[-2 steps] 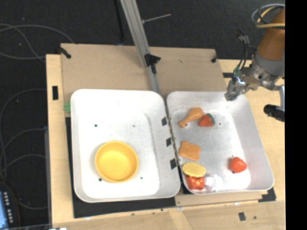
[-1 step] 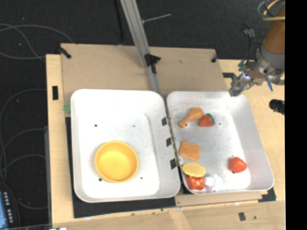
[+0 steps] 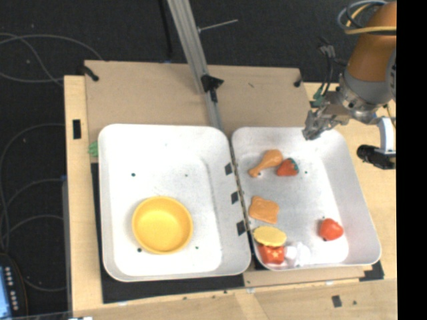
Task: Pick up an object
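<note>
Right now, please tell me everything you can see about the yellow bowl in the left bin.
The yellow bowl is round and shallow, one plain colour, and looks like smooth plastic. It stands upright with its open side up, and nothing can be seen inside it. It rests on the floor of the left bin, in the near part, somewhat left of the middle. It is the single object in that bin, and nothing touches it except the bin floor. The gripper is far away, above the right bin's far edge.

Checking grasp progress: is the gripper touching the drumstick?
Apart. The camera view shows bare bin floor between the gripper and the drumstick.
</note>
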